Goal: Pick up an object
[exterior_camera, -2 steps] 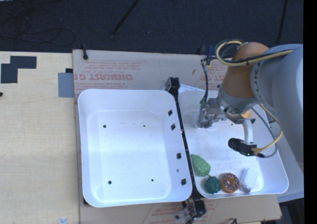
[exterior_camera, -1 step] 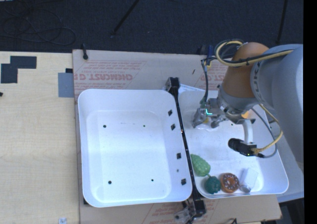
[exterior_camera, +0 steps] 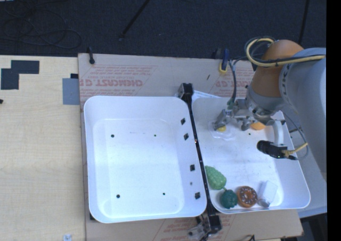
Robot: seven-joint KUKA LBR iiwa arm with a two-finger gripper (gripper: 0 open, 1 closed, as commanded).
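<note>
White plastic forms the two shallow bins that we see side by side on a sheet of brown printed cardboard (exterior_camera: 133,74), itself laid on a pale wooden bench (exterior_camera: 37,144). We label the left bin (exterior_camera: 96,122) and the right bin (exterior_camera: 295,178), which meet along a dark dividing bar (exterior_camera: 193,144) fitted with small black clips. From the right we see the grey arm with its orange band (exterior_camera: 282,50) reach over the far part of the right bin, a yellow cable looped above the wrist. We place the two-finger gripper (exterior_camera: 230,122) low over the bin's far-left floor, its metal fingers (exterior_camera: 219,125) spread apart with nothing visible between them; a faint clear film seems to lie just beneath, though we cannot make it out well. A small orange object (exterior_camera: 258,126) shows just beside the gripper body on its right, partly hidden. We find the remaining objects grouped near the bin's front wall, well apart from the gripper: a light green ribbed oval piece (exterior_camera: 216,177) against the divider, a dark teal round lump (exterior_camera: 229,199) just in front of it, a brown ring-shaped doughnut toy (exterior_camera: 246,196) touching or nearly touching the teal lump, and a pale translucent block (exterior_camera: 268,192) to the doughnut's right. A black cylindrical fitting (exterior_camera: 272,149) on the arm hangs over the bin's middle.
</note>
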